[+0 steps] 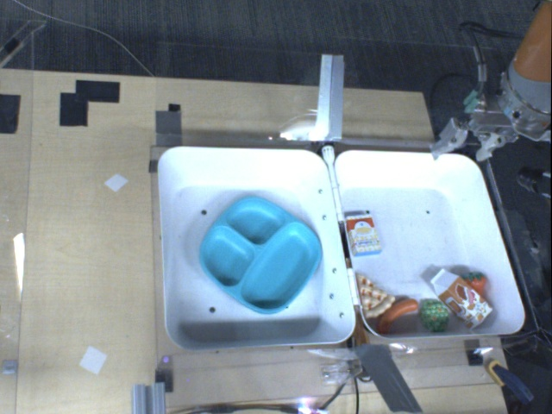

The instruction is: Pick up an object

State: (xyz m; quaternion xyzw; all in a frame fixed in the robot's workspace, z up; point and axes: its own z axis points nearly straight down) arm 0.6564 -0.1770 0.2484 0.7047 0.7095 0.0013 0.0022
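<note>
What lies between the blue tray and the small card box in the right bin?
In the camera view, the bins' adjoining walls lie between the blue tray and the card box.

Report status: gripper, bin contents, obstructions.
Gripper open, holding nothing, above the right bin's far rim. Small box by the divider; carton and toy food clustered in near corner. Nothing blocking.

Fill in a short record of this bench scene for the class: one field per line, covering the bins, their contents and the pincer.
left bin: holds a blue divided plate
right bin: small card box near the divider; waffle piece, sausage, green ball and carton along the near edge
pincer: above the right bin's far right corner, holding nothing visible
arm: enters from the right
task state: no object picked up yet
</note>
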